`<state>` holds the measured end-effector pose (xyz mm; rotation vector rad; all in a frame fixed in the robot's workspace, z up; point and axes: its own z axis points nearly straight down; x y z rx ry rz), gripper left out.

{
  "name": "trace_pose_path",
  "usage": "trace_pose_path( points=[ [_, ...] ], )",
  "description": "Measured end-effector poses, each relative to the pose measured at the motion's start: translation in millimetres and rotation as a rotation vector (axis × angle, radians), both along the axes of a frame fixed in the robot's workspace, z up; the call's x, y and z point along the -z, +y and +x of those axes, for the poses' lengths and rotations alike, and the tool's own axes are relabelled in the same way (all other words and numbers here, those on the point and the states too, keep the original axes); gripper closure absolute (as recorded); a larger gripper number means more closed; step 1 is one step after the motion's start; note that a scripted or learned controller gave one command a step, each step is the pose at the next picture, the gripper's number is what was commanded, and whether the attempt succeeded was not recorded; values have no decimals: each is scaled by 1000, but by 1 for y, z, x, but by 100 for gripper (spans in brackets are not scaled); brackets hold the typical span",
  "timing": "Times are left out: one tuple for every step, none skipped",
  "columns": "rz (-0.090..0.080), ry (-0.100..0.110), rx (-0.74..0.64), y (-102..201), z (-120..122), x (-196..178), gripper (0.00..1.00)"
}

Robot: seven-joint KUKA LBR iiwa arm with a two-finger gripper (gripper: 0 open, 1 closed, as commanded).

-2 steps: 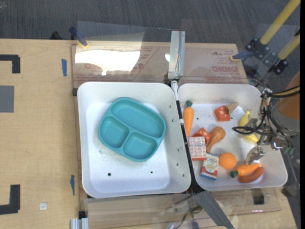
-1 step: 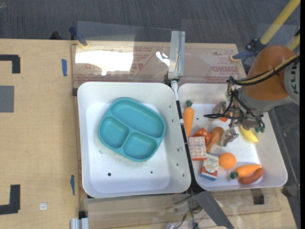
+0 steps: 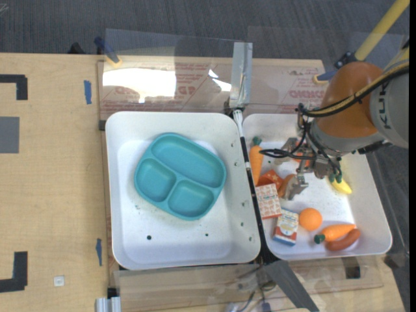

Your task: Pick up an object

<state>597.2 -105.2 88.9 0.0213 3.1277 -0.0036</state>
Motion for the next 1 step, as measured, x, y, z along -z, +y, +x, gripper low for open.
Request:
trace_pose_path(
  points=[
    [3,-2,253,7,-16,0,0]
  ],
)
